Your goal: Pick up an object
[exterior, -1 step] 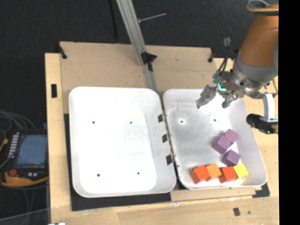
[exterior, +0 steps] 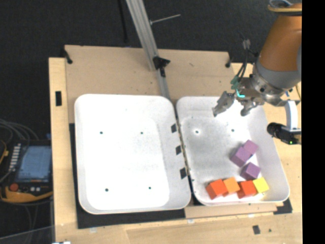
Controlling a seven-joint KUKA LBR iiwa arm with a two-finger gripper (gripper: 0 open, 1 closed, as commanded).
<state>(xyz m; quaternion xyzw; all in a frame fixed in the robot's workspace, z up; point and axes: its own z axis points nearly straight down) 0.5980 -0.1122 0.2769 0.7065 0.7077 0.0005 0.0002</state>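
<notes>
Claw [exterior: 234, 106], released and empty, hovers over the right bin's [exterior: 203, 136] far end; blocks [exterior: 245, 152] lie toward the near corner.

White bins, bright blocks

By the right bin's [exterior: 203, 105] near rim: a red-orange block [exterior: 217, 188], an orange block [exterior: 231, 185], a red block [exterior: 247, 188], a yellow block [exterior: 261, 185]; just behind them, two purple blocks [exterior: 245, 153]. The bench [exterior: 111, 70] is pale tan.

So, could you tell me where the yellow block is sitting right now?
The yellow block lies in the right bin, at its near right corner, touching the red-orange block on its left and just below the smaller purple block.
</notes>
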